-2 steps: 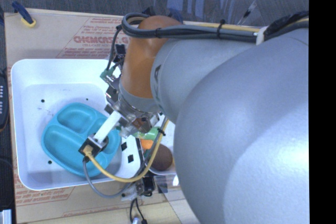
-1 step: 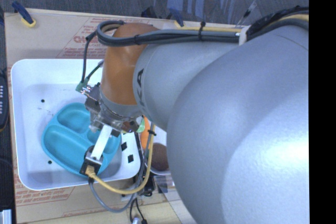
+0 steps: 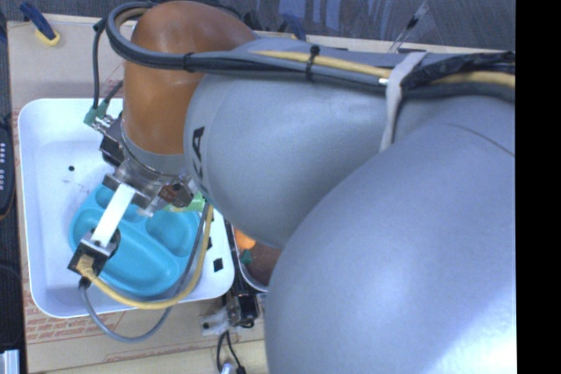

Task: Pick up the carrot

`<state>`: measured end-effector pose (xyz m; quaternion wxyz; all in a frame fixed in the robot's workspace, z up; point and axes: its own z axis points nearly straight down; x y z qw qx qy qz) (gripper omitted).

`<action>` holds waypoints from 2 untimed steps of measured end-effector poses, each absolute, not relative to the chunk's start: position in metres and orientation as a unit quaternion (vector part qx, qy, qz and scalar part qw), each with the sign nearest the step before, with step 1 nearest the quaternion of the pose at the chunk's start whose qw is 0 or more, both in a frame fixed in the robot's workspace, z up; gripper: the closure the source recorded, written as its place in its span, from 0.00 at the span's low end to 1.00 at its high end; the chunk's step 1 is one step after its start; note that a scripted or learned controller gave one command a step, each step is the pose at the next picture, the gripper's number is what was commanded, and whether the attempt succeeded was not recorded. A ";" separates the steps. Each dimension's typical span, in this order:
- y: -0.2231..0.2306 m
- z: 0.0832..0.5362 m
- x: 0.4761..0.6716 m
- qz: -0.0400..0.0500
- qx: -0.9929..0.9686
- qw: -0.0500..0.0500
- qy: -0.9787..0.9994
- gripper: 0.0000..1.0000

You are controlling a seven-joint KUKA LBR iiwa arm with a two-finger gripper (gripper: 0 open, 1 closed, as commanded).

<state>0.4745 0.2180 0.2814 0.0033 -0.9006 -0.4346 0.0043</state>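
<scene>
The grey arm with its orange band covers most of the camera view and reaches down into the left white bin (image 3: 44, 188). Its gripper (image 3: 162, 190) hangs low over the right part of that bin, just above a blue sectioned plate (image 3: 162, 258). A small orange patch (image 3: 245, 239), which may be the carrot, peeks out from under the arm at the left edge of the right bin; the rest of it is hidden. A bit of green (image 3: 198, 206) shows beside the gripper, at the plate's far right corner.
The arm hides nearly all of the right bin. A blue-handled clamp (image 3: 39, 22) sits on the bench's back left corner. A dark object (image 3: 4, 175) lies along the left edge. Loose cables (image 3: 230, 324) hang at the bench front.
</scene>
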 end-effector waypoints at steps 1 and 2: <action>0.220 0.343 0.540 0.003 -0.926 0.002 -0.377 1.00; 0.218 0.220 0.542 0.011 -0.891 0.002 -0.454 1.00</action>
